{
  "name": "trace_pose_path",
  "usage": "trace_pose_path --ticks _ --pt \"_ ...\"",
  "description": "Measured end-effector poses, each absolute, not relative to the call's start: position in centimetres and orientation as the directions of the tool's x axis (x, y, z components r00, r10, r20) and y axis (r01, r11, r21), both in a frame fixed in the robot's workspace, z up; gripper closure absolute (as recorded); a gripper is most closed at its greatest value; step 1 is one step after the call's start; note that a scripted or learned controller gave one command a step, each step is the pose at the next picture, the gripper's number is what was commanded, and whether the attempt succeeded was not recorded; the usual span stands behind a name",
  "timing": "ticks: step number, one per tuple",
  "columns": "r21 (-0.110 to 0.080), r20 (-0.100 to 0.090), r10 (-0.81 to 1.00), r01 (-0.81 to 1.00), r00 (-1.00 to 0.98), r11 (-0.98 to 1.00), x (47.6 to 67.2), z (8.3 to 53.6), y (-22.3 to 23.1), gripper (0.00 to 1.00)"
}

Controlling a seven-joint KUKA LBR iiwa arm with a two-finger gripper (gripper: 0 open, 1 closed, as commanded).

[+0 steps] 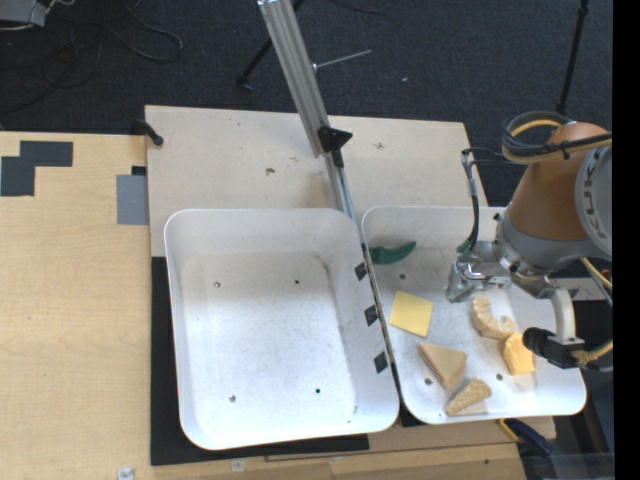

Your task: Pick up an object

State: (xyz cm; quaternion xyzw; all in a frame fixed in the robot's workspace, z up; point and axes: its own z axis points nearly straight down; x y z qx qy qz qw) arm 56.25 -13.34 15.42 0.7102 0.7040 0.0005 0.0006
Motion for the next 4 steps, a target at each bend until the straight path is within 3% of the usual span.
trace_pose_path --ticks 2,4 --pt "0.003 -0.001 1.000 1.000 -0.002 0.002 56.1 25.8 -12.5 1.00" --pt "-0.006 0.003 1.000 1.000 -0.004 0.004 54.5 23.2 -2.9 1.00"
